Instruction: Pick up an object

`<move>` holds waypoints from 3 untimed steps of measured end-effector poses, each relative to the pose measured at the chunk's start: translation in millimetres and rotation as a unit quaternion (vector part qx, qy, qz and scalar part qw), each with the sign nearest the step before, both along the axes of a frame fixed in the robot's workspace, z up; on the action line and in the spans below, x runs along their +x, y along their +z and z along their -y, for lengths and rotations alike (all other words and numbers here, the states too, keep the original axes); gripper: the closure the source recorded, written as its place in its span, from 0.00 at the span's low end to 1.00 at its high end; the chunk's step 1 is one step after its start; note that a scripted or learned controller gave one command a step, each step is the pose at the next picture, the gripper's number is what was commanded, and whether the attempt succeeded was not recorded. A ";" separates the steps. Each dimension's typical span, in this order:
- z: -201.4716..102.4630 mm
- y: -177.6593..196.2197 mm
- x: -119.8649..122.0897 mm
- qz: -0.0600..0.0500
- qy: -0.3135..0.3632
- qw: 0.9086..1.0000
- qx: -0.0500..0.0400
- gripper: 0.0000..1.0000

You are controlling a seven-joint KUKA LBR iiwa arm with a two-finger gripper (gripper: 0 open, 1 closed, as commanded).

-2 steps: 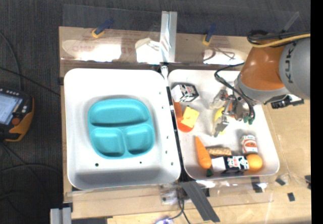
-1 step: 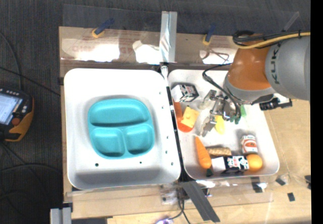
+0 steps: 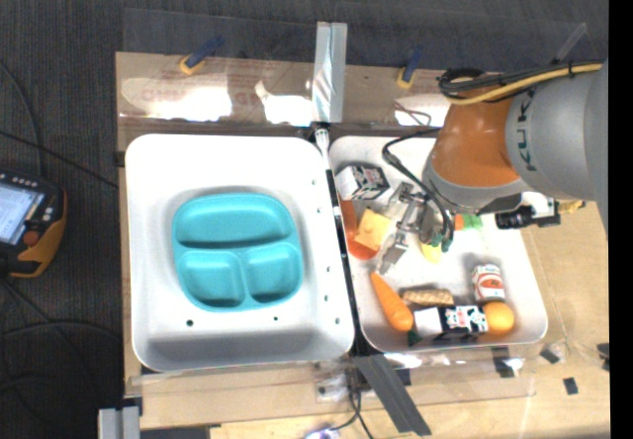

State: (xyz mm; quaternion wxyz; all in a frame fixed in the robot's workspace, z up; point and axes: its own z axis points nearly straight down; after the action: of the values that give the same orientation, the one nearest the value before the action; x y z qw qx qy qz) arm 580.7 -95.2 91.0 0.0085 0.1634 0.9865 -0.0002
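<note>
my end effector (image 3: 407, 229) in right bin (image 3: 529, 274), over yellow block (image 3: 374, 227) | grip state: can't tell | carrot (image 3: 392, 302) lies free on bin floor below it, long axis diagonal, one end toward upper left, other lower right | teal tray (image 3: 237, 249) in left bin (image 3: 148, 229)

A teal divided tray (image 3: 237, 247) lies in the left white bin (image 3: 148, 328), well left of the jaws. Farther left, a handheld pendant (image 3: 25, 219) rests on dark carpet (image 3: 59, 12). A blue clamp (image 3: 201, 53) sits far up-left of the jaws.
</note>
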 end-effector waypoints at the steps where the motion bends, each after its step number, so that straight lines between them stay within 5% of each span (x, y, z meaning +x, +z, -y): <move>1: 0.0 -0.1 -90.0 -0.001 0.023 1.000 -0.001 0.00; 3: 10.3 -0.9 21.2 -0.002 0.074 0.997 -0.002 0.00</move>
State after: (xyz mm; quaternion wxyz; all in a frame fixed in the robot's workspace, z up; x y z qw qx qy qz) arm 601.9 -105.6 90.1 0.0067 0.0902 0.9959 -0.0015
